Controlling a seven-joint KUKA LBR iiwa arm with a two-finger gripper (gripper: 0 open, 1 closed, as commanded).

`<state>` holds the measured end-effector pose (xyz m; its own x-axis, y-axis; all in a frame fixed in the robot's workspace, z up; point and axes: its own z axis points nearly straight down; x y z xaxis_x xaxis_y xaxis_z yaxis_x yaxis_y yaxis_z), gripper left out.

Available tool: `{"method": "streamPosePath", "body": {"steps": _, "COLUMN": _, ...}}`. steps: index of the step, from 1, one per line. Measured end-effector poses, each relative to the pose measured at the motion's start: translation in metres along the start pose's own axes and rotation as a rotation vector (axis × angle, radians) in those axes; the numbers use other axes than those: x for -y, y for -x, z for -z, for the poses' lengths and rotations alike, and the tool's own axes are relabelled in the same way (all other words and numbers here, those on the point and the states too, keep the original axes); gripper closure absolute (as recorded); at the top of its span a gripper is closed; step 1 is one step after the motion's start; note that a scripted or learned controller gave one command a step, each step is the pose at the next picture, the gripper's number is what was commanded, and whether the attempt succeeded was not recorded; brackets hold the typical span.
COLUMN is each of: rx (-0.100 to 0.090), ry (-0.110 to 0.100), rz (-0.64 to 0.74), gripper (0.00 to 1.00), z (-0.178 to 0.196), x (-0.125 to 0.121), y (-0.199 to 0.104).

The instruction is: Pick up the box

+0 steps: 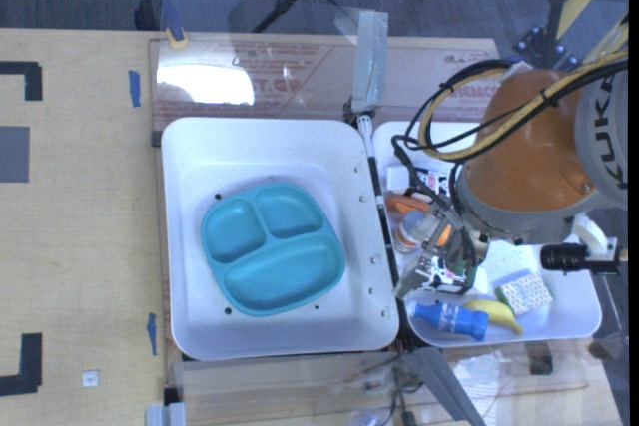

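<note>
The grey arm (559, 145) with its orange band reaches in over the right bin (584, 319), bent downward so that the wrist hangs above that bin's left half. Its pincer (439, 259) points down near the right bin's left wall; whether it is open or closed cannot be told, as cables and the wrist clutter the spot.

Two white bins sit side by side on the bench (70, 214). The left bin (200, 155) holds one teal divided plate (272, 247). The right bin holds one small white patterned box (525, 293), one yellow banana (497, 312), one blue bottle (451, 319) and one orange item (409, 206), partly hidden.

The box lies in the right bin's front right part, to the right of the pincer and apart from it, just behind the banana.
</note>
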<state>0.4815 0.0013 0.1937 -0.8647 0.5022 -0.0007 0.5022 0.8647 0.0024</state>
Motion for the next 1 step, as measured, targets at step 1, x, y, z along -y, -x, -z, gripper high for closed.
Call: {"method": "streamPosePath", "body": {"steps": 1, "rx": -0.001, "ry": -0.002, "rz": 0.036, "gripper": 0.0, "z": -0.0097, "x": -0.061, "y": -0.0374}}
